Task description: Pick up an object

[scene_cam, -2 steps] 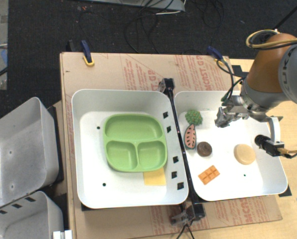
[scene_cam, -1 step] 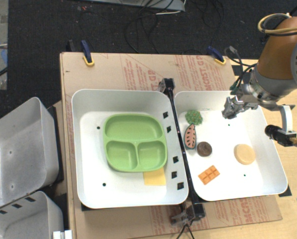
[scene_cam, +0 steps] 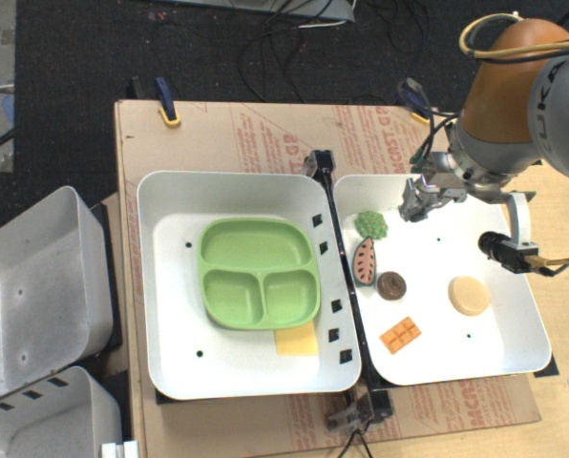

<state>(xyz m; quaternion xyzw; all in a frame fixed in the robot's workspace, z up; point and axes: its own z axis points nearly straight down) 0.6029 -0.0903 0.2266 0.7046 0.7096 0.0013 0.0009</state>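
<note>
Broccoli (scene_cam: pixel 370 224) lies unlifted in the right bin (scene_cam: pixel 514 356), just beside the gripper (scene_cam: pixel 416 204); its grip state cannot be told.

My arm (scene_cam: pixel 514 84) hangs over the far corner of the right bin (scene_cam: pixel 514 356), so that corner is taken. Along the bin's left wall sit the green broccoli piece (scene_cam: pixel 370 224), the watermelon slice (scene_cam: pixel 364 260) and the brown disc (scene_cam: pixel 391 285), close together with little room between them. The orange cracker (scene_cam: pixel 400 334) and the pale round piece (scene_cam: pixel 470 296) lie apart, with bare white floor around each. In the left bin (scene_cam: pixel 170 351), the green divided plate (scene_cam: pixel 260 273) fills the middle, a yellow square (scene_cam: pixel 296 340) touching its near edge; the margins stay open.
</note>
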